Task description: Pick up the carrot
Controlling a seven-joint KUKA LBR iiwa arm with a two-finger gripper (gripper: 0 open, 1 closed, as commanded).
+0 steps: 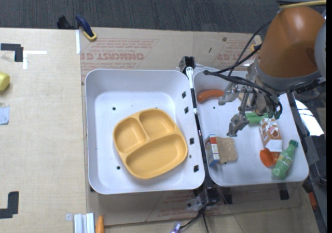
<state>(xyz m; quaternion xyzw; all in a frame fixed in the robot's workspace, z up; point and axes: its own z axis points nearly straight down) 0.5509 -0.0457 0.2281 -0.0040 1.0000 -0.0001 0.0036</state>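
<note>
The left bin (98, 138) holds a yellow divided plate (150, 142). The right bin (218, 169) holds the carrot (209, 95), orange and slightly curved, a bottle (285, 160) and the gripper (249, 110), whose state I cannot tell.

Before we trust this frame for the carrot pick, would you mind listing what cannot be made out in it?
- Gripper, camera view: the wrist and cables overlap it, so open or shut is unclear.
- Carrot: its right end runs under the gripper hardware.
- Green item beside the gripper: partly covered by the fingers, identity unclear.
- Orange piece in the right bin: half hidden by the green bottle.
- Carton: label too small to read.
</note>
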